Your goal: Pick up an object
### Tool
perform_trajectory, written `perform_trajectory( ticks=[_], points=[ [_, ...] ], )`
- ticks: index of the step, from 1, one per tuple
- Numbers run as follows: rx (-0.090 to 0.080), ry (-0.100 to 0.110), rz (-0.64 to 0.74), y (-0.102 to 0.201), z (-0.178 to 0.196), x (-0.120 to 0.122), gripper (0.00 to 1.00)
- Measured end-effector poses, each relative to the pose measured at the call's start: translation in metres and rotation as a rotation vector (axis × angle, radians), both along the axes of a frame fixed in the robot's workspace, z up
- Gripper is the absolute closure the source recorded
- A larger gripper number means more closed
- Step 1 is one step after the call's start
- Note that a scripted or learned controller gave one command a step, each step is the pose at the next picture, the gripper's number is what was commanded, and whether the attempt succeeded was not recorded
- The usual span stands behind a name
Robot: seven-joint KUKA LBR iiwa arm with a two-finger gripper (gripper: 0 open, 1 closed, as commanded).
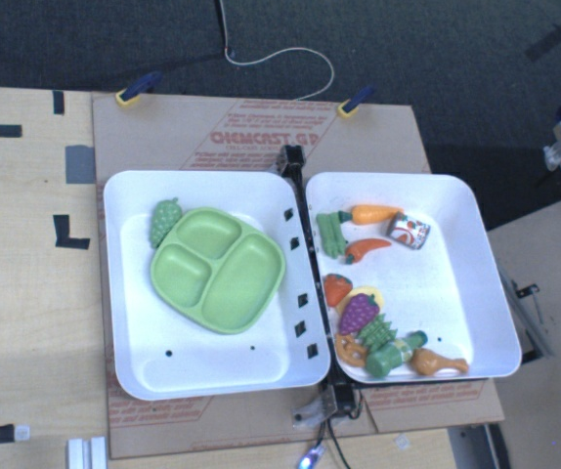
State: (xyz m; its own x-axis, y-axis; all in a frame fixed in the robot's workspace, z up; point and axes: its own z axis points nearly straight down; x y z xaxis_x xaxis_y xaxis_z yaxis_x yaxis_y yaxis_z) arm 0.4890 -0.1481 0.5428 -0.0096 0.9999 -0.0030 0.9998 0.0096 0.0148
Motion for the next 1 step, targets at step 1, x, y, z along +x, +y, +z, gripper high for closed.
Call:
perform_trajectory(
  ticks=[1],
  points=[
    [0.000, 0.015, -0.015, -0.0766, -0.0084, -0.0027, 1.00]
  ],
)
